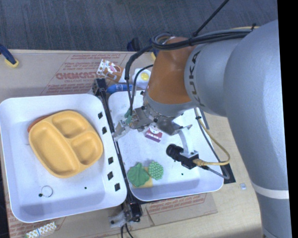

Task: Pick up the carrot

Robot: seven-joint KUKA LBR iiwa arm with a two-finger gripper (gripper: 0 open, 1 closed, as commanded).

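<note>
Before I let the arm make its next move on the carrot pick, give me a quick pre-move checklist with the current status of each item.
1. Carrot located: cannot tell. No carrot is plainly seen in the right bin; the arm covers much of it.
2. Gripper position: ok. It is down inside the right bin, near its left wall.
3. Carrot between the gripper's fingers: not ok. Nothing is seen held there.
4. Nearby clutter: not ok. A green leafy toy, a green dotted piece and a small red and white item lie close by.
5. Left bin: ok. The yellow divided plate sits well away from the gripper.
</note>
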